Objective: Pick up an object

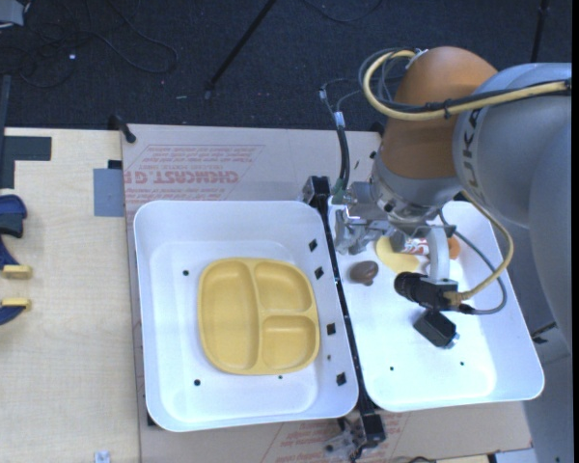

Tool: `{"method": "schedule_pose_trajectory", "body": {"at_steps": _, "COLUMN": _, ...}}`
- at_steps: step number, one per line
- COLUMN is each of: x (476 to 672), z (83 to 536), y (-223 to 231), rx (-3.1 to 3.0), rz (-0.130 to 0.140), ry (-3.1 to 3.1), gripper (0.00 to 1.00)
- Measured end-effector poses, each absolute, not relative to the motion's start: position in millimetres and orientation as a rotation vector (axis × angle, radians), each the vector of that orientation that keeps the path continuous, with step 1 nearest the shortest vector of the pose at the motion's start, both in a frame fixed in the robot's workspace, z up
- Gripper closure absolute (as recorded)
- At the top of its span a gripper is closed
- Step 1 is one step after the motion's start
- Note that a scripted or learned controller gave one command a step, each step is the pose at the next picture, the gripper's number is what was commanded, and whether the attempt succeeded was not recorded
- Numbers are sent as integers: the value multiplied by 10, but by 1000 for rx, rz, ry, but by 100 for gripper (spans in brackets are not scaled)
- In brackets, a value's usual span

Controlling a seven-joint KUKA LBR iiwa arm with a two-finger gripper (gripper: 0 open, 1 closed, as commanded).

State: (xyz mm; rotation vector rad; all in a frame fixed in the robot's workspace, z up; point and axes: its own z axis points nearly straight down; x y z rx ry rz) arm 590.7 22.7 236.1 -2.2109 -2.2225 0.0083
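Hovering over the right bin (482,374), claw (386,244) near a brown object (365,272), finger state indiscernible.

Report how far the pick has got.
Done: the arm is positioned low over the right bin, above the small brown object and yellow piece. In hand: nothing visibly lifted; the brown object lies on the bin floor. Left: grasp and raise an object. The yellow tray sits in the left bin.
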Motion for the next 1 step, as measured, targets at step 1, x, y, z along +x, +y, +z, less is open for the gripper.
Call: {"method": "schedule_pose_trajectory", "body": {"at_steps": 1, "x": 6009, "z": 2310, "y": 655, "rx": -2212, "rz": 9, "ry": -2223, "gripper": 100}}
